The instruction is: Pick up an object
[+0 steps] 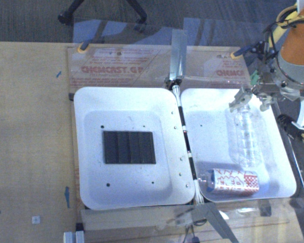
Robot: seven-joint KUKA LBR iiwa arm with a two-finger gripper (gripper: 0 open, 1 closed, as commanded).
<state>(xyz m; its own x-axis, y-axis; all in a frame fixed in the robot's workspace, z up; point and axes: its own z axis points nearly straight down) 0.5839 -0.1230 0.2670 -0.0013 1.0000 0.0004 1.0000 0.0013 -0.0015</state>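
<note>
The hand, fingers spread and grasping nothing, hovers at the top of a clear plastic bottle in the right bin. Below the bottle lies a red-and-white patterned can, its print unreadable. "CHEMCAST GP" marks the sheet behind.

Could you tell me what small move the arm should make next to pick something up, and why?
Probably lower the claw straight down onto the clear plastic bottle. The claw hangs above the far end of the right bin, just over the bottle's top end, with its fingers spread. The bottle lies lengthwise below it, closer than the red-and-white can at the bin's near edge.
</note>
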